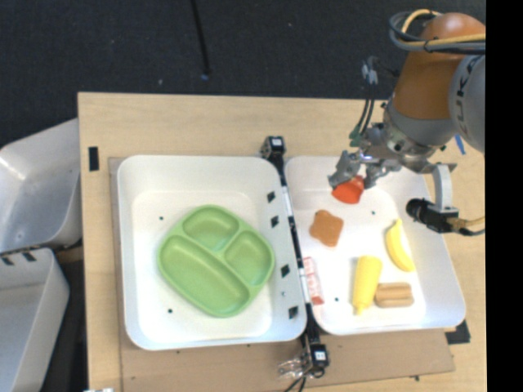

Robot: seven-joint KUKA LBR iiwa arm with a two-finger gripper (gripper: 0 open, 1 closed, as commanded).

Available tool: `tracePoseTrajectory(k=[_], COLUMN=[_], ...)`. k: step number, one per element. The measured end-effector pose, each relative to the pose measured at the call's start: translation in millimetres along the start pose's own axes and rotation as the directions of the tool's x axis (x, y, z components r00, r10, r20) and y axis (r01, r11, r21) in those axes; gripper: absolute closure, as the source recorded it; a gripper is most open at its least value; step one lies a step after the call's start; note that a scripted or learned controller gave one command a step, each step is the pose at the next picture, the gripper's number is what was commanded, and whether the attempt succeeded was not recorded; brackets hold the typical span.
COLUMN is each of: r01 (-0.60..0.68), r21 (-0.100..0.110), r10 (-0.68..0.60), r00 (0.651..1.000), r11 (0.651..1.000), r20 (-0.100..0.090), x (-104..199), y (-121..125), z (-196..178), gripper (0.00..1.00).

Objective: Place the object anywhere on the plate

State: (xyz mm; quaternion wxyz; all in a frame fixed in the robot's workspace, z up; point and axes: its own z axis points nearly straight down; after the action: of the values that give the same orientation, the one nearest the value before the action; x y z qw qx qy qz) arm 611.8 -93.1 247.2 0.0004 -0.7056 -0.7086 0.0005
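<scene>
Gripper (353,176) is over the right bin (425,317), closed on a red-orange object (350,191) w/ fingers pinching its top. Green divided plate (215,260) sits in left bin (139,317), well apart from it.

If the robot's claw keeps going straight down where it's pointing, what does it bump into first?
Most likely the red object: it sits right at the tips of the gripper. Under that is the white floor of the right bin. Height is hard to judge from above, so they may already be touching.

In the right bin (433,300), a brown piece (327,228), banana (399,246), yellow bottle (365,282) touching a tan block (393,295).
</scene>
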Motion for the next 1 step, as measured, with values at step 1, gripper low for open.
tracePoseTrajectory(k=[1], r01=[0.001], r21=[-0.001], r10=[-0.001], r00=[1.0], r11=[1.0], r20=[-0.001], x=[44.3], y=[-17.4], z=[-8.7], gripper=[1.0])
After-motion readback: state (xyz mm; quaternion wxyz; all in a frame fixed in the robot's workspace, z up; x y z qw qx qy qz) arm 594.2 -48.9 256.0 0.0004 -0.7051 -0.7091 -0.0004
